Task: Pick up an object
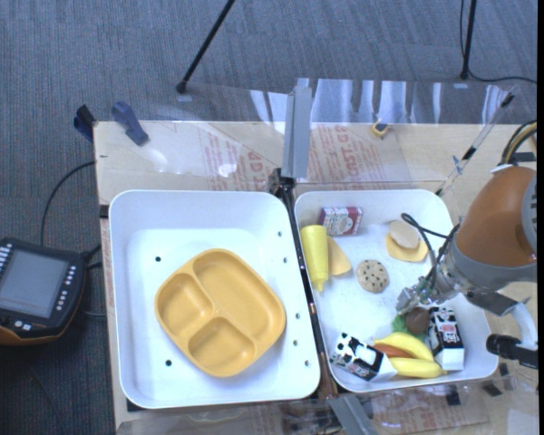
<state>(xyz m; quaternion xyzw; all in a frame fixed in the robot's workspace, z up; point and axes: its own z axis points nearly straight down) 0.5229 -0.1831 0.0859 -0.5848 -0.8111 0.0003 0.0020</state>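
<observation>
white bins: two side by side; left bin (131, 234) bearing a yellow divided tray (219, 310), right bin (381, 199) bearing the clutter
gripper (417, 299): low in the right bin's near right part, under the orange-banded wrist, just above a small dark brown object (418, 319)
grip state: cannot tell; too small and blurred to judge, nothing plainly held
likely target: the dark brown object, touching or just beside a green scrap and the banana (408, 344)
close neighbours: black-and-white carton (448, 331) just right of it, another cow-print carton (358, 355) by the near wall
further off: cookie (373, 275), yellow bottle (315, 252), red-and-white box (341, 219), tan bread-like piece (405, 239), all well apart from the gripper
doing it well: centre over the brown object alone, descend straight, avoid catching the banana or carton
risk: crowded corner, neighbours apt to be nudged or pinched along; rounded object apt to slip
check: lift a little, confirm something sits in the grip before rising fully
</observation>
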